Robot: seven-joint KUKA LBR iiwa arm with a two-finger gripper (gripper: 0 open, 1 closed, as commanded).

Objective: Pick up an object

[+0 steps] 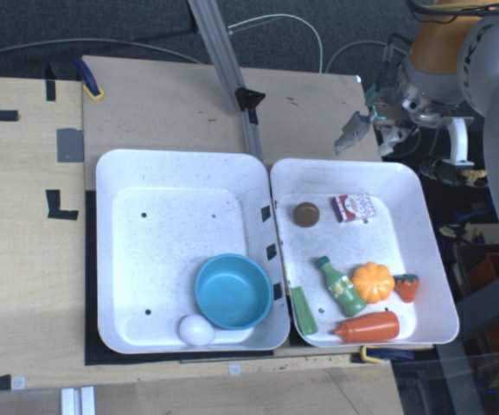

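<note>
Well, no one object is singled out, so count them: seven lie in the right bin (pixel 422 232) and two in the left bin (pixel 137 180). In the right bin, one brown disc (pixel 306 214) sits near the far left corner, with one red-and-white packet (pixel 354 207) just beside it to the right. Nearer the front, one green bottle (pixel 340 286) lies tilted, touching one orange pumpkin (pixel 373 282), and one small red piece with a green top (pixel 407 287) sits just right of the pumpkin. Along the front wall lies one red-orange carrot-shaped thing (pixel 368 326), and one green stick (pixel 303 309) leans along the bin's left wall. In the left bin, one blue bowl (pixel 233 290) stands upright at the front right, and one white ball (pixel 196 328) touches its near left side.

The tool (pixel 363 128) hangs above the desk (pixel 163 102) just beyond the right bin's far edge, apart from every object and holding nothing. Whether its fingers are spread or pressed together I cannot tell from here. Behind it rises the grey arm (pixel 483 50) with its orange band (pixel 448 24). One grey metal pole (pixel 223 50) slants across the desk toward the gap between the two bins.
</note>
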